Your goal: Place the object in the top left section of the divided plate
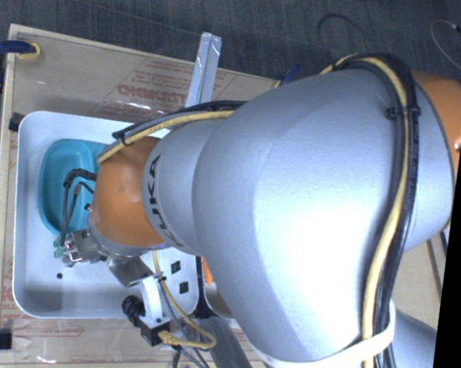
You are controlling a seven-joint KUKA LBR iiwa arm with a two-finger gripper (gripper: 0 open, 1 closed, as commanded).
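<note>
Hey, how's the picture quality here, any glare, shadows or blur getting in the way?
In the camera view, the grey arm looms close to the lens and blocks most of the scene, its shell slightly soft with a broad pale sheen; the white bin is evenly lit, with a soft shadow in its lower left corner; the teal plate shows clearly but is partly covered by the arm.
</note>
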